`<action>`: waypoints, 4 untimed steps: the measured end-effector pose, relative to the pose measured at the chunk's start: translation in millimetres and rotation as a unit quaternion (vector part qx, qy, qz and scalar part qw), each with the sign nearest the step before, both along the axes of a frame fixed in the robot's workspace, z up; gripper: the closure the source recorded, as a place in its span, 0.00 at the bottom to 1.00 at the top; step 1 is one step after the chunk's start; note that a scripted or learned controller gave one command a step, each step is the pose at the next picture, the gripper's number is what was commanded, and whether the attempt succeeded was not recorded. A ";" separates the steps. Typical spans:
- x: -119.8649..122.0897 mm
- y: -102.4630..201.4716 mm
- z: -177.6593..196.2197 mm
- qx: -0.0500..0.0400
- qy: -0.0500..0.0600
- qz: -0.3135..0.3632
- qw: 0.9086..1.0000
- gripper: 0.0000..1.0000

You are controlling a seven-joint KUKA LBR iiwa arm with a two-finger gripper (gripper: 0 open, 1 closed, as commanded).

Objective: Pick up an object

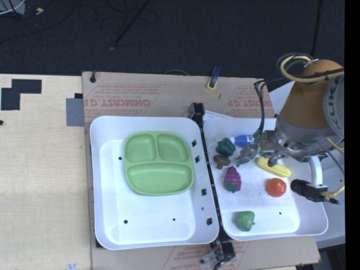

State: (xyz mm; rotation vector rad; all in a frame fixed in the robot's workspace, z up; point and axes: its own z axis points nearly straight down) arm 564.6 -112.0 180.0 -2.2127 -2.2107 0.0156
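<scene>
The right bin (306, 221) holds several small toys. A dark green pepper (226, 146) and a blue and white bottle (243, 140) lie at its far left. A brown piece (221, 161) and a purple fruit (232, 179) sit just below them. Further right are a yellow banana (274, 166) and a red tomato (276, 187), and a light green pepper (245, 220) rests near the front wall. My gripper (246, 155) hangs over the bin between the bottle and the banana, open, with nothing between its fingers.
The left bin (107, 207) carries a light green divided plate (158, 163). A black divider (207, 167) runs between the two bins. The grey and orange arm (306, 103) comes in over the right bin's far right corner.
</scene>
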 end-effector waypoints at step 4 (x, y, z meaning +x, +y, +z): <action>4.5 -0.3 -82.9 0.000 -0.005 -0.002 1.000 1.00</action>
